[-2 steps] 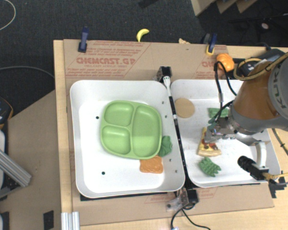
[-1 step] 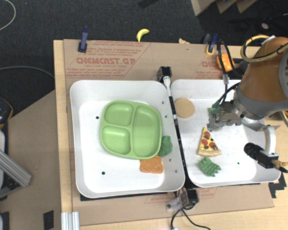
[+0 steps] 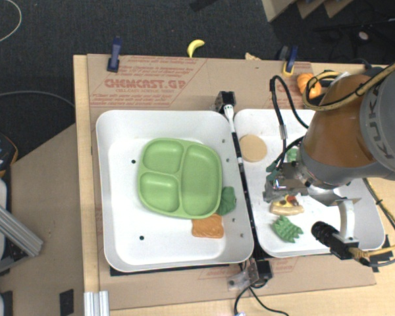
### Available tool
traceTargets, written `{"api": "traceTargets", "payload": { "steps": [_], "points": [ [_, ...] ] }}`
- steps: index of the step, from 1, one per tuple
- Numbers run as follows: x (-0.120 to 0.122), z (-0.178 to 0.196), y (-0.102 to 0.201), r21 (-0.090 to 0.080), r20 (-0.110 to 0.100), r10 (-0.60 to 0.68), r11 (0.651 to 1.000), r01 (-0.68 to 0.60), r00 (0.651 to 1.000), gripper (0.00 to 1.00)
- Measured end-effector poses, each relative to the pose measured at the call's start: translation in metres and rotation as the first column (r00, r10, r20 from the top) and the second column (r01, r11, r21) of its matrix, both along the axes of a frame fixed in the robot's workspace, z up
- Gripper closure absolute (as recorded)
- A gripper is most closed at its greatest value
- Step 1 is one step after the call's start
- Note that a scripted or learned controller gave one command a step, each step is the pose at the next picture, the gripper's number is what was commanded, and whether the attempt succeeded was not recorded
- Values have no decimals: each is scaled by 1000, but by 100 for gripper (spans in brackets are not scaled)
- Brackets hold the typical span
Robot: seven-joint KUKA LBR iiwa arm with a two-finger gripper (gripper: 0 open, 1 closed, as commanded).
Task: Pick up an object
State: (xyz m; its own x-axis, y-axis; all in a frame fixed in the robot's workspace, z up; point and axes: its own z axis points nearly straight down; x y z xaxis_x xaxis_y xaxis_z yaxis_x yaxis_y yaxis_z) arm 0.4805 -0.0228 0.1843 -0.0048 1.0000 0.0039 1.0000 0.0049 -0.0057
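My gripper hangs low over the left half of the right bin, under the arm's orange band and grey wrist. Just below it lies a small yellow and red toy food piece, very near or touching the gripper's tip. A green leafy piece lies in front of that. A round tan cookie rests near the bin's back left. A green item peeks out beside the wrist, mostly hidden by it.
The left bin holds a green divided plate, an orange piece and a dark green piece at the plate's front right. A black ridge separates the bins. Blue clamps stand at the back edge.
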Motion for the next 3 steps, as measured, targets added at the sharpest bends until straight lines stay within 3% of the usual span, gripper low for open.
{"api": "traceTargets", "payload": {
  "steps": [1, 2, 3],
  "points": [
    [2, 97, 75, 0, 17, 6, 1000, -6, 1000, 100],
    [4, 263, 12, -4, 28, -8, 1000, 8, 1000, 100],
    [-2, 184, 29, -4, 0, -5, 1000, 5, 1000, 100]
  ]
}}
